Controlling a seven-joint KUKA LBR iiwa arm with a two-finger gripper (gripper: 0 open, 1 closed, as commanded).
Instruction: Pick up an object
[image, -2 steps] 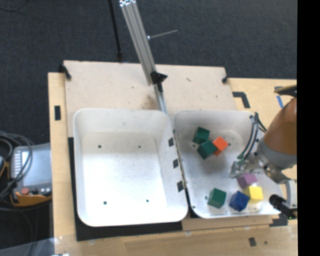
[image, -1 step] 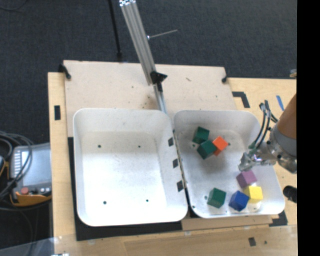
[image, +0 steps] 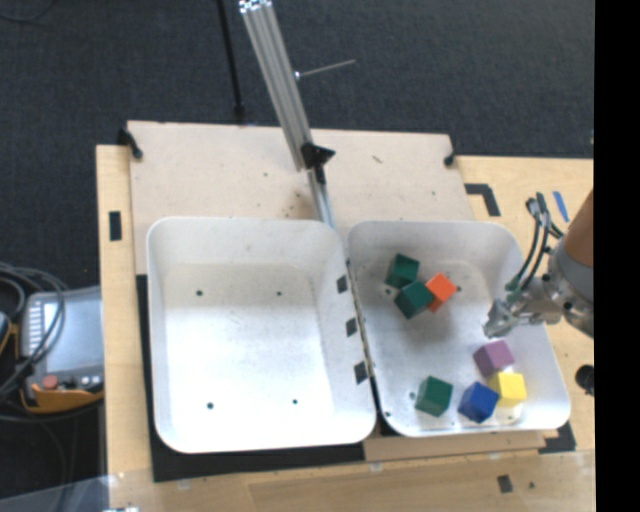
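Observation:
The right bin (image: 470, 240) holds several small blocks. Two dark green blocks (image: 403, 270) (image: 413, 298) and an orange block (image: 441, 289) cluster near its upper middle. A purple block (image: 493, 356), a yellow block (image: 511, 386), a blue block (image: 479, 401) and a green block (image: 434, 395) lie along its lower right. My gripper (image: 500, 322) hangs at the bin's right side, just above the purple block, with nothing visibly between its fingers.
The left bin (image: 170, 300) sits beside the right one on the wooden bench. A slanted metal pole (image: 285, 90) rises behind the bins. A grey control box (image: 60, 345) with cables lies at the far left.

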